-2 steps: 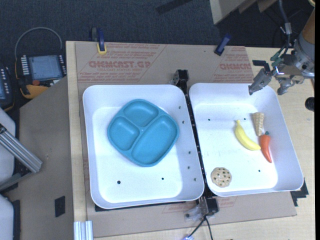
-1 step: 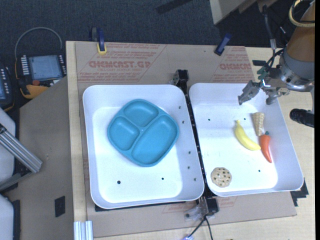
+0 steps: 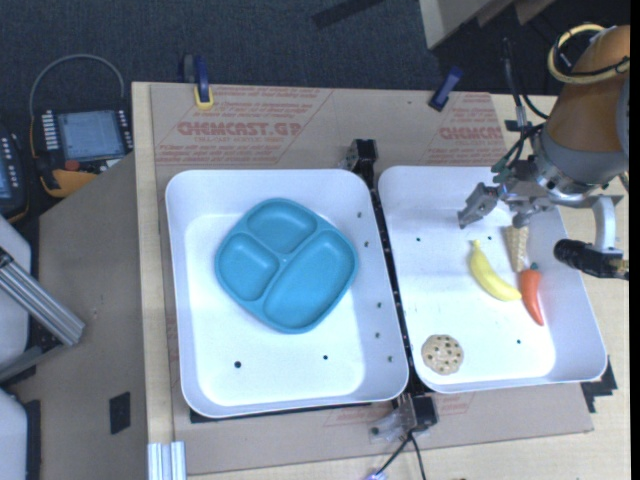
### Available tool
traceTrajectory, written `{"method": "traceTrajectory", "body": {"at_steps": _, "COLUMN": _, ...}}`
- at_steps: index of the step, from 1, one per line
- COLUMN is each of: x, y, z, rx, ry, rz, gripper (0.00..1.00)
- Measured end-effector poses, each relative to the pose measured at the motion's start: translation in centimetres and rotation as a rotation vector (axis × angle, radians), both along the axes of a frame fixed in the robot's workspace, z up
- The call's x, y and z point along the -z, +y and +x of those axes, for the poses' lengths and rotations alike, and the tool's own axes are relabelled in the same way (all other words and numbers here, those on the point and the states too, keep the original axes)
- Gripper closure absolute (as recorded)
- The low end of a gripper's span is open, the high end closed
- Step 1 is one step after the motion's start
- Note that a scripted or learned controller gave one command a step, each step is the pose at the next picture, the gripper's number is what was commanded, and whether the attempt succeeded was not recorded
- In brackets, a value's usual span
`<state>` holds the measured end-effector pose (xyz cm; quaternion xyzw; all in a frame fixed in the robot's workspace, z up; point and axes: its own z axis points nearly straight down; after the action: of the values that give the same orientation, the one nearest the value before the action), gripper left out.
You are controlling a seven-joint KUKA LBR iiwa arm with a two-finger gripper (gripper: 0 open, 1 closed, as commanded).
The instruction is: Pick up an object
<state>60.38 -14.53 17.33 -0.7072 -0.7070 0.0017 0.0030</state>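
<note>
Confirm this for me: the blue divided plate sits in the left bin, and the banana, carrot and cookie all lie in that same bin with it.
Wrong in one respect. The blue divided plate does sit in the left bin, but the banana, carrot and cookie lie in the right bin, as the camera view shows.

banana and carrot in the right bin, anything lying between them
Nothing lies between them in the camera view: the banana and the carrot lie side by side, nearly touching, with at most a thin strip of the right bin floor between.
</note>
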Motion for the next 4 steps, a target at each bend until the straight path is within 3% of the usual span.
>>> {"method": "traceTrajectory", "body": {"at_steps": 1, "x": 4.3, "y": 0.3, "z": 0.0, "rx": 0.0, "ry": -0.001, "rz": 0.0, "gripper": 0.0}}
{"method": "traceTrajectory", "body": {"at_steps": 2, "x": 2.9, "y": 0.2, "z": 0.1, "rx": 0.0, "ry": -0.008, "rz": -0.002, "gripper": 1.0}}
{"method": "traceTrajectory", "body": {"at_steps": 4, "x": -6.6, "y": 0.7, "z": 0.7, "rx": -0.001, "ry": -0.014, "rz": -0.005, "gripper": 1.0}}
